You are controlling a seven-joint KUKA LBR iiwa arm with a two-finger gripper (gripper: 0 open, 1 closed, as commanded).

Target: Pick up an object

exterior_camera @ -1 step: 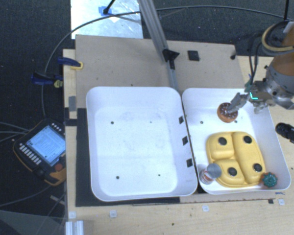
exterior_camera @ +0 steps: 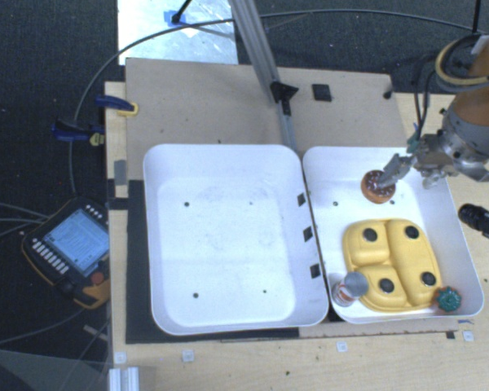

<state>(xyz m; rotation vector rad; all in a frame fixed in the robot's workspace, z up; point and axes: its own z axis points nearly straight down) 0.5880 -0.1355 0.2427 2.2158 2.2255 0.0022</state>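
My gripper [exterior_camera: 389, 175] reaches into the right bin [exterior_camera: 334, 177] from the right, its tip right over a small round brown object [exterior_camera: 376, 187] near the bin's back. A large yellow moulded piece [exterior_camera: 391, 265] with several dark holes lies in the front half of that bin. A small grey-topped object [exterior_camera: 350, 287] rests at its front left corner. A small teal object [exterior_camera: 449, 300] sits at the bin's front right corner.
The left bin [exterior_camera: 224, 235] stands beside the right one, joined by black clips [exterior_camera: 307, 233]. A slanted metal pole [exterior_camera: 257, 39] rises behind the bins. A teach pendant [exterior_camera: 69, 251] and cables lie off the bench at left.
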